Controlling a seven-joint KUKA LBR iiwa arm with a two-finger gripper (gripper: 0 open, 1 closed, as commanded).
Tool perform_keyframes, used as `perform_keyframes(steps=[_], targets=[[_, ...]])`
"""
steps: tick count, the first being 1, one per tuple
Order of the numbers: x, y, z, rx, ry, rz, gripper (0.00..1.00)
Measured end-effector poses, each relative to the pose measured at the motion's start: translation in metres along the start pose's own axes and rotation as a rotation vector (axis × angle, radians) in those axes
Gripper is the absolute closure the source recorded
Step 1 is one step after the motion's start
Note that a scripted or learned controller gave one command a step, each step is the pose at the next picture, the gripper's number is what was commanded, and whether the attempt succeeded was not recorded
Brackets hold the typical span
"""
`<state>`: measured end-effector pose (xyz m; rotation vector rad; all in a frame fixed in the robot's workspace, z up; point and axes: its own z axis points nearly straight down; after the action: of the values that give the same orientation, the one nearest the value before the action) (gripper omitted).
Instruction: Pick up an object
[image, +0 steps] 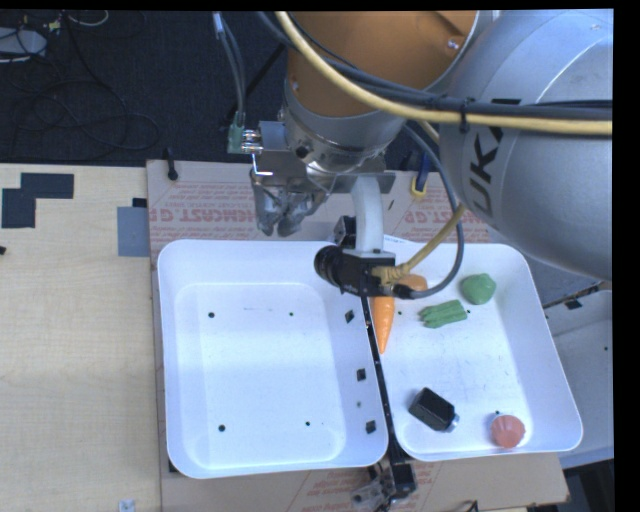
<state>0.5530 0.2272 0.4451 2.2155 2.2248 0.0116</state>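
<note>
Arm (440, 110) comes in from 3 o'clock and fills the top of the view, orange band above the wrist. Claw (283, 213) hangs over the far rim of the left bin (190, 400), at approx 12 o'clock of that bin; can't tell whether it's wide or narrow, nothing visible in it. Right bin (545, 330) holds the objs: orange carrot (382, 320) by the divider at 10 o'clock, green pod (443, 315) just beside it, green lump (478, 289) at 1 o'clock, black block (433, 409) & pinkish ball (507, 430) near 5 o'clock. Bins sit on cardboard on the worktop (70, 340).
</note>
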Motion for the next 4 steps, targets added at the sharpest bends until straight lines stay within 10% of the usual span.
perform_keyframes(steps=[1,2,3,4], targets=[[0.017,-0.041,0.054,0.017,-0.007,0.001,1.00],[0.017,-0.039,0.051,0.011,-0.006,0.002,0.00],[-0.004,0.049,0.167,0.019,-0.012,0.009,0.00],[-0.002,0.048,0.158,0.010,-0.006,0.007,0.00]])
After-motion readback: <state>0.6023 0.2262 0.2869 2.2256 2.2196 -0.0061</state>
